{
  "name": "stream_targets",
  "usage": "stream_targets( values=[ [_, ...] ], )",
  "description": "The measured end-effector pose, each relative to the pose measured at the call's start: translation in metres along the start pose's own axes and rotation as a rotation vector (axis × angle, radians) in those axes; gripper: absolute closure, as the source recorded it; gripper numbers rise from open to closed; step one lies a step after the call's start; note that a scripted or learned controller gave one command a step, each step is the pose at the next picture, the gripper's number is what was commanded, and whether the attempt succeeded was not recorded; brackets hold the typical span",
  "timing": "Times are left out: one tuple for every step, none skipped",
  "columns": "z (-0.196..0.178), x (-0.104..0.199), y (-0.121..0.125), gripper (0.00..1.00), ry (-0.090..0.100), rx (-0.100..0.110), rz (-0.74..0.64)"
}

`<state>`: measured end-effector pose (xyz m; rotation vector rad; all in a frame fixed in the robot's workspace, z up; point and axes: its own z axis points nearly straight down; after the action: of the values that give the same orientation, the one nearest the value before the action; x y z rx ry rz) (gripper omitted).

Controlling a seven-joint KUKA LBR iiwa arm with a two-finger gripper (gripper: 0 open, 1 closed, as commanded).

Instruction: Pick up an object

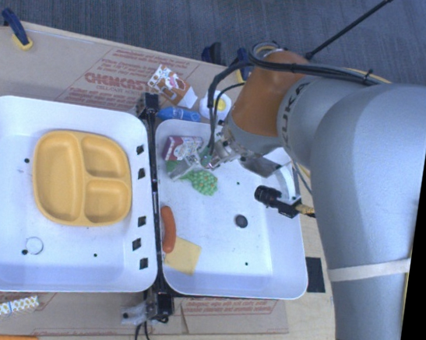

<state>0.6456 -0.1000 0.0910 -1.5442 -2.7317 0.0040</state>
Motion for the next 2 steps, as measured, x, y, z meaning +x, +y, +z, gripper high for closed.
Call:
stream_targets(
  values=[
    [-0.0114, -0.0004, 0.0009, 1.0, -0.002, 0.0, -0.005],
    [-0.0113, -0.0003, 0.0009, 0.0, -0.002, 0.0, -0.004]
  ],
)
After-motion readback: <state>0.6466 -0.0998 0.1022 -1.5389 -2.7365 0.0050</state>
